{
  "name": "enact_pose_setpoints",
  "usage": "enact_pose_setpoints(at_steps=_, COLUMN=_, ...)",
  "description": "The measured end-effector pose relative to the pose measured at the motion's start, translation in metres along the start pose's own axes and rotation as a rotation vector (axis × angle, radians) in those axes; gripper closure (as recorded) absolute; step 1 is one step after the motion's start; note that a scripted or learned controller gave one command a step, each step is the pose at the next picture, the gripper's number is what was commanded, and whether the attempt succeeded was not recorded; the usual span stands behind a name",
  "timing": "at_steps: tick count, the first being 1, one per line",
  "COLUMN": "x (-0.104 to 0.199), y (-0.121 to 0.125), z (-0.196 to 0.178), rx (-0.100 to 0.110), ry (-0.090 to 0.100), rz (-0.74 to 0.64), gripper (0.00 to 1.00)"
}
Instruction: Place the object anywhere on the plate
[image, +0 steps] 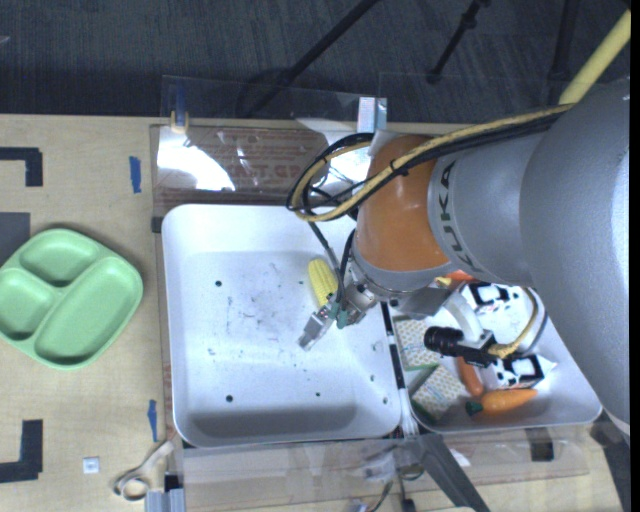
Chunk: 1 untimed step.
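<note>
A yellow corn cob (322, 281) lies in the left white bin (240, 400), near its right wall. My gripper (316, 330) hangs just below and in front of the cob, its tip pointing down-left over the bin floor, and nothing shows in it. The green divided plate (68, 296) rests on the bench at the far left, outside the bins and well away from the gripper.
The right bin (570, 395) holds an orange carrot (505, 400), a second orange piece (468, 378) and a pale patterned item (432, 388), much of it hidden by the arm. A clear panel (250, 150) stands behind the bins. Blue tape marks (134, 172) sit between plate and bin.
</note>
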<state>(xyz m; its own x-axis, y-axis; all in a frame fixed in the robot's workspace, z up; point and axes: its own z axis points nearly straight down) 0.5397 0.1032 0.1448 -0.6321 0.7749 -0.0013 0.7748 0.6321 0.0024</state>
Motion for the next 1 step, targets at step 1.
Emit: enact_pose_setpoints(at_steps=1, x=0.0000, y=0.0000, z=0.0000, rx=0.000, ry=0.000, rz=0.000, gripper=0.00)
